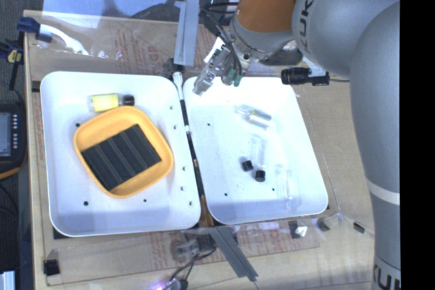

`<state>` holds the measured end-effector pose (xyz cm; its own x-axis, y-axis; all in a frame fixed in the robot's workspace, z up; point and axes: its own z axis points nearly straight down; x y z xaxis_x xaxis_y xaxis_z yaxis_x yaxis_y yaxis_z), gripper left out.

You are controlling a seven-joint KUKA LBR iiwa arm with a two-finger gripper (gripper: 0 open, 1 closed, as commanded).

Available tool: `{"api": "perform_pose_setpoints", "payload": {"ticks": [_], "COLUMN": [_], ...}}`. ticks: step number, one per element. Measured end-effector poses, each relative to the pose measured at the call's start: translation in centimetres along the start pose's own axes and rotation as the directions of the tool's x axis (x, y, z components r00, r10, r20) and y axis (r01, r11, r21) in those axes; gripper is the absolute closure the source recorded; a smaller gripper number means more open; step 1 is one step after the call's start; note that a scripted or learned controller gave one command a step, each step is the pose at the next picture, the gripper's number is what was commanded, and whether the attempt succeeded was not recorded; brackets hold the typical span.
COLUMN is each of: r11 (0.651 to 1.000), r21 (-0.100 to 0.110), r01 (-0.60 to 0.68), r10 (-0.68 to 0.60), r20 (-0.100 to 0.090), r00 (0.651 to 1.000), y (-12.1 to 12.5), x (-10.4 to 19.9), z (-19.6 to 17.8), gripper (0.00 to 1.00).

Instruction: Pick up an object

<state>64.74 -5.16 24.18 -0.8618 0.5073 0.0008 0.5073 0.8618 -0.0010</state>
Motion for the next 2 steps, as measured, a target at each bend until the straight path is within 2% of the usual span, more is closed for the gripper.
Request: {"api": "perform_pose_setpoints", "payload": {"ticks": [1,2], "r11": [0.902,0.894], "r21": [-0.001,0.002], "r01": [-0.431,-0.448], "r10": [0.431,0.448], "r20": [0.002,-0.002], "r00": [0.902,0.894], "y": [-4.2,-1.6], "x": [-0.7,-2.0], "z": [-4.8,4.9], "gripper": [1.0,1.0]}}
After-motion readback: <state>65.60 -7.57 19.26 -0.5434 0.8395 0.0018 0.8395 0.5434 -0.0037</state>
